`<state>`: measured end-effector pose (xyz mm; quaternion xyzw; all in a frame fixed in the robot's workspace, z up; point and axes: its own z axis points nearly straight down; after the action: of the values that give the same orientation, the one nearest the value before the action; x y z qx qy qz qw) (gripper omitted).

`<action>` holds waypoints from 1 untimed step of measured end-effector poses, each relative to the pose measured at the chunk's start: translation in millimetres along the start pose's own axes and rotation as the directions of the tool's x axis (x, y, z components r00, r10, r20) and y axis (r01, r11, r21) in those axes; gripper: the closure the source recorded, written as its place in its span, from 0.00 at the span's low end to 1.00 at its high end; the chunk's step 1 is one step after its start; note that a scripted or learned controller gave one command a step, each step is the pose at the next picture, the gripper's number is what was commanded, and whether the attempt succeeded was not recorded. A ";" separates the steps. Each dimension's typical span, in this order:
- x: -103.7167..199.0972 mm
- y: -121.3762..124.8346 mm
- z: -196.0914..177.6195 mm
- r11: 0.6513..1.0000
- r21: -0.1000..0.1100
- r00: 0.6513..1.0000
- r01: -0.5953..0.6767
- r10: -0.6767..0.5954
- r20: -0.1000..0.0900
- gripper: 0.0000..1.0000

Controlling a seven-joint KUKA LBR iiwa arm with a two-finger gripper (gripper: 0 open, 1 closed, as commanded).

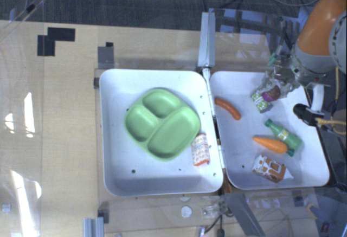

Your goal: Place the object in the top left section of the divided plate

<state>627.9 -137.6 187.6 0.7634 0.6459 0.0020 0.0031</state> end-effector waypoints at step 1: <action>102.1 18.3 2.1 1.000 0.002 1.000 0.030 -0.030 -0.003 1.00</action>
<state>662.9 -39.9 185.5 0.7535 0.6574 0.0022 0.0014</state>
